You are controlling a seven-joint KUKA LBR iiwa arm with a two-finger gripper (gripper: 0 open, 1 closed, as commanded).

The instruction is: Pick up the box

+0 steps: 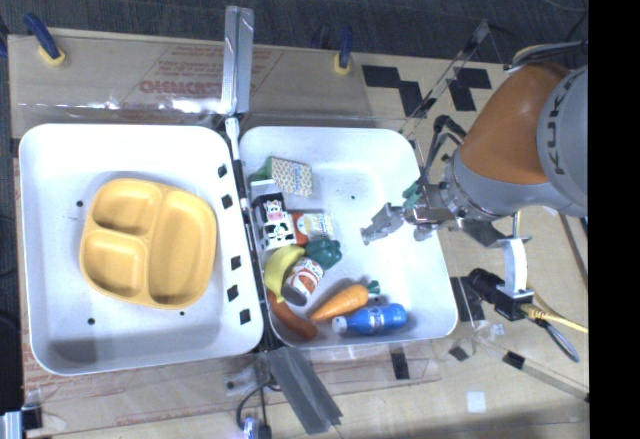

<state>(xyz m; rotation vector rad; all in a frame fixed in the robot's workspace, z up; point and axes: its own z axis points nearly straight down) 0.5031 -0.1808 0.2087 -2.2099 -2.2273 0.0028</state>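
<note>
Two bins, and my claw [385, 223] hangs over bare floor of the right bin [350, 145], nothing between the fingers; jaw state too blurred, cannot tell. Box [290, 176] lies flat near the bin's top left, tilted, apart from the pile: carton [275, 224], banana [282, 265], carrot [339, 302], bottle [375, 319]. Left bin [50, 257] holds a yellow tray [150, 240]. To do this well I'd go up-left, line the jaws across the box's short side, drop straight, keep clear of the wall.
</note>
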